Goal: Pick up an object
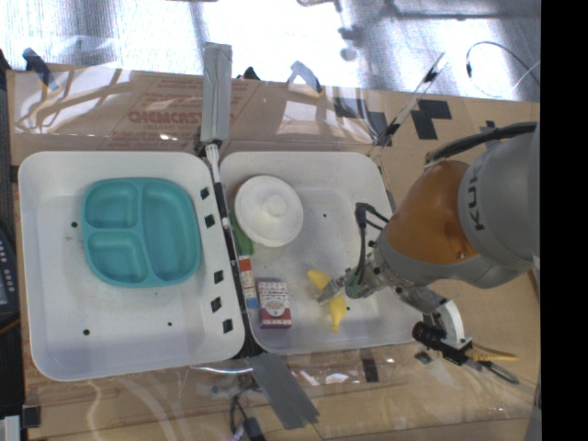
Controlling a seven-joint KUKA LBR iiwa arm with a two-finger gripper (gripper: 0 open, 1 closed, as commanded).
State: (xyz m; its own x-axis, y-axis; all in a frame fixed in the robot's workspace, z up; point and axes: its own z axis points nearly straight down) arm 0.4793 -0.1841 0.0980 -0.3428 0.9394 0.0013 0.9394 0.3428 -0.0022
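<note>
Low in the right-hand bin (303, 168) sits the gripper (338, 289), reaching in from the right at the end of the grey arm (501, 200) with its orange band (432, 219). Whether its fingers are spread or pressed together I cannot tell; the dark metal parts blur into one another at that spot. It is right against a yellow object (334, 313), whose pieces lie just left of and below the tip, near the bin's near wall. Touch or grasp is not clear from this angle.

Left of that, a small red and white box (274, 303) lies flat by the divider between the bins. Farther back in the same bin a round white lid (268, 209) rests upside up, with a green item (243, 242) partly tucked beneath its near-left edge. The left-hand bin (41, 274) holds a teal divided tray (142, 231), lying flat toward its far side, well apart from the gripper.
</note>
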